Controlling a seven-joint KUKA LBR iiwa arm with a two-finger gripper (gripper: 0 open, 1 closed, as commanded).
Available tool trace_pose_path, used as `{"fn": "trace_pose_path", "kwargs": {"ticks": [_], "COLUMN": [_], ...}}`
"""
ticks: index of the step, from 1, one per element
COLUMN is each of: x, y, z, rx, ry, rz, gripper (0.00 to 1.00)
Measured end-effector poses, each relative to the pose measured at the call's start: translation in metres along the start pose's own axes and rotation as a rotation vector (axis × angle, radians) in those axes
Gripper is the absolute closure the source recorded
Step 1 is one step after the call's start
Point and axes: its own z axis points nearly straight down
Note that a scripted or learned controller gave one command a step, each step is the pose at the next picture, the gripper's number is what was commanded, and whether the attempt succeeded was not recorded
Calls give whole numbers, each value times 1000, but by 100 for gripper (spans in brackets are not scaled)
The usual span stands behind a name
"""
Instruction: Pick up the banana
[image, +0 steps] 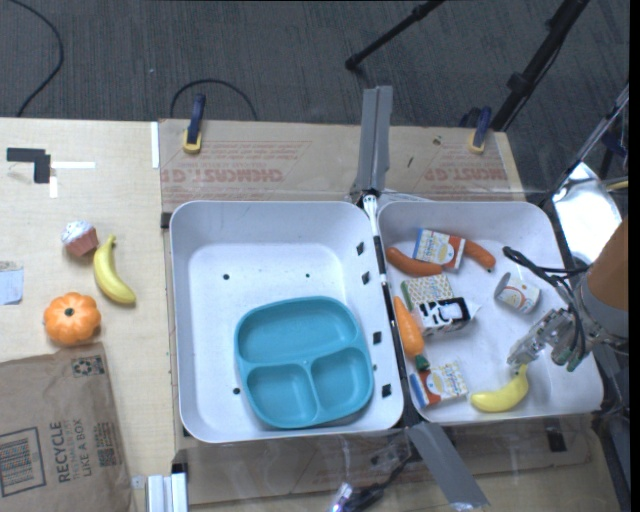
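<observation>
Banana lying in right bin, front corner; probably light, smooth, curved, best pinched mid-body across narrow width; claw just above its tip, state cannot tell.

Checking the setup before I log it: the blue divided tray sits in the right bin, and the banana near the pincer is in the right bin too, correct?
Not quite. The camera view shows the blue divided tray in the left bin, not the right one. The banana near the pincer is indeed in the right bin.
</observation>
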Motion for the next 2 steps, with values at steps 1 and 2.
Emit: {"fn": "trace_pose_path", "kwargs": {"ticks": [1,2], "x": [0,3], "y": [0,0], "z": [0,9], "rx": [0,2], "ry": [0,3], "rz": [1,-10], "gripper": [0,0]}}
